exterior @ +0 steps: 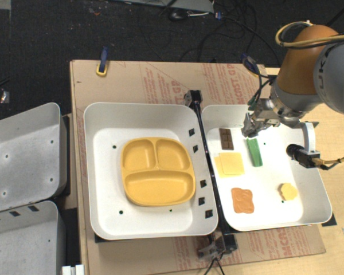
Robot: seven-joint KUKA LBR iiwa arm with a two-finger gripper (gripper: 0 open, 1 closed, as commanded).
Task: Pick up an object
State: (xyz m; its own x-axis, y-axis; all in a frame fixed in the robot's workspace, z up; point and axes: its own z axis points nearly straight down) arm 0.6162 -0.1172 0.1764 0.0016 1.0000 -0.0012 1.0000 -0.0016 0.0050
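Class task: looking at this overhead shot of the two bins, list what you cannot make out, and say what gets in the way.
1. End effector: open or shut, cannot tell; the wrist above hides it in the camera view.
2. Top end of the green stick: whether the end effector touches it, too small to tell.
3. Brown bar: surface markings too small.
4. Arm: cut off by the right edge.
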